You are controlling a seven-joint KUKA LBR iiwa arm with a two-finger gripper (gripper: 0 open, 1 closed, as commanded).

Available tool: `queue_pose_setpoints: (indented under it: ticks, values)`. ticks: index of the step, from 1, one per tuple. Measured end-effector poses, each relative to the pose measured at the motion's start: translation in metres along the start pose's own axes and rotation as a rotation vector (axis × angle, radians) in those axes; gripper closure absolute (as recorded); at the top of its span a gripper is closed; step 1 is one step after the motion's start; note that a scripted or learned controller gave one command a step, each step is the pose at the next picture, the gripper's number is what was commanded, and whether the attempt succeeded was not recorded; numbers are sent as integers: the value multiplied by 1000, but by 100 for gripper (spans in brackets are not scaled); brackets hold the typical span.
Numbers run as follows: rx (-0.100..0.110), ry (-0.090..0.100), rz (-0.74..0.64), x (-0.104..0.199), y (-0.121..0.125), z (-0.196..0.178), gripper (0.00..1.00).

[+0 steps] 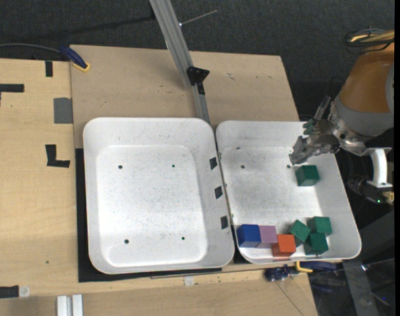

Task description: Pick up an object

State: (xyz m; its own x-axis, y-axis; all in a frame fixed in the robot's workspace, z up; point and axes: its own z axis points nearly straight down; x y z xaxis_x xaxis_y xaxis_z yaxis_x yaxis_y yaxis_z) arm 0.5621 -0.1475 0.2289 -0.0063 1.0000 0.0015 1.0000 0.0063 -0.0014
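Note:
A lone green block (307, 174) lies in the right bin (252, 143), near its right side. My gripper (301, 151) hangs just above and to the left of that block, its grey fingers pointing down toward the bin floor. Nothing shows between the fingers. Along the bin's near edge sits a cluster: a blue block (249, 234), a pale purple block (268, 234), an orange block (285, 243) and three green blocks (312, 234).
The left bin (147, 189) stands beside the right one, with black clips on the shared rim. A grey metal pole (177, 38) slants across the back of the bench. The arm's orange band (368, 78) is at the right.

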Motion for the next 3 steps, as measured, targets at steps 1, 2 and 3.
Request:
queue_pose_setpoints:
  ticks: [1,2,3]
  values:
    - [1,0,0,51,19,11,100]
    - [-1,0,0,91,37,7,100]
    - [-1,1,0,136,48,2,100]
